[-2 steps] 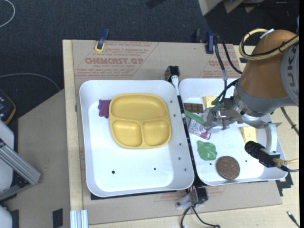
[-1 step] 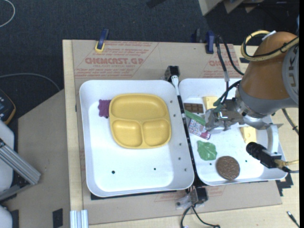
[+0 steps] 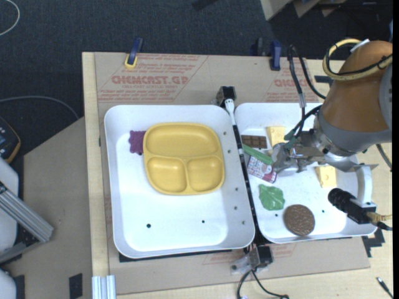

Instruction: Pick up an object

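Tool (image 3: 285,159) is low over the right bin (image 3: 330,230), in its middle part toward the left wall. The grey arm (image 3: 358,98) with its orange band comes in from the right and covers the bin's upper right area. Tool state: cannot tell whether released or clenched; the view from above is blocked by the wrist, and nothing is visibly grasped.

Right bin contents:
- pink-and-white packet (image 3: 260,168), just left of the tool, near the bin's left wall.
- green strip (image 3: 262,156), lying across the top of the packet and reaching toward the tool; contact with the tool cannot be told.
- brown bar (image 3: 254,142), above the packet, flat on the bin floor.
- yellow block (image 3: 275,134), just right of the brown bar, at the arm's edge.
- yellow wedge (image 3: 326,177), right of the tool, partly under the arm.
- green leaf-shaped piece (image 3: 271,197), below the packet, apart from the tool.
- brown round disc (image 3: 300,220), near the bin's lower edge, just below and right of the green piece.

Left bin (image 3: 128,198) contents:
- yellow divided plate (image 3: 184,157), three compartments, in the upper half of the bin.
- purple piece (image 3: 136,141), touching or just beside the plate's left rim, partly hidden by it.

Both bins sit side by side on the worktop (image 3: 162,73), a pale brown sheet with red print.
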You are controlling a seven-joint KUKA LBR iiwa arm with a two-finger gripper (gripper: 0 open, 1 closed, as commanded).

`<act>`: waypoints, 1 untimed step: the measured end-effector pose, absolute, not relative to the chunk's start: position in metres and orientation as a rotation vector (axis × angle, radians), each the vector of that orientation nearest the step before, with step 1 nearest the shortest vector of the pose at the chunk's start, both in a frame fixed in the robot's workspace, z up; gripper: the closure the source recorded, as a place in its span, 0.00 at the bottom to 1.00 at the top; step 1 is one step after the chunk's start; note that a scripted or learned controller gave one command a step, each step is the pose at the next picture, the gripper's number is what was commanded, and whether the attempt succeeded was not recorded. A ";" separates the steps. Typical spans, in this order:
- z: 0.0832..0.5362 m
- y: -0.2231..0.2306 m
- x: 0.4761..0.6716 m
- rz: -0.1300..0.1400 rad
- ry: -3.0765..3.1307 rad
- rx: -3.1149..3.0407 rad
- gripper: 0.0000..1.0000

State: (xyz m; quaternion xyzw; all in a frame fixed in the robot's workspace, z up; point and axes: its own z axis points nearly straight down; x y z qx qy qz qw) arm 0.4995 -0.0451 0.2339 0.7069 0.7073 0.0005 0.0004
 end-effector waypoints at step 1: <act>0.232 -0.041 0.508 0.002 2.222 2.219 1.00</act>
